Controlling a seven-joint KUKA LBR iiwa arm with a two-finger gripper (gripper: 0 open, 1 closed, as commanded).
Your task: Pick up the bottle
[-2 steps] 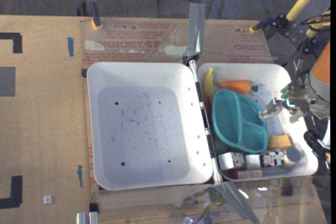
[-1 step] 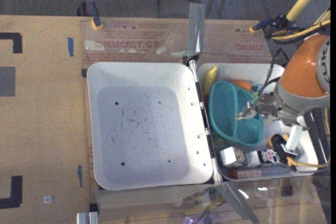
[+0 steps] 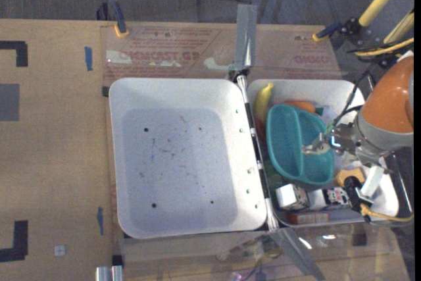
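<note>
In the right bin [image 3: 388,204], a small white and dark container lies on its side along the front wall; it looks like the bottle [image 3: 309,197], though its shape is hard to make out. My gripper [image 3: 318,146] hangs over the right part of a teal bowl [image 3: 293,145], behind the bottle and apart from it. Nothing can be seen held in the gripper. The grey arm with its orange band [image 3: 391,105] reaches in from the right and hides the bin's right side.
A yellow banana [image 3: 262,101] lies at the back left of the right bin, with an orange object [image 3: 302,105] behind the bowl. A yellow-orange item [image 3: 350,176] sits near the wrist. The left bin [image 3: 125,99] stands alongside, past a metal divider [image 3: 245,36].
</note>
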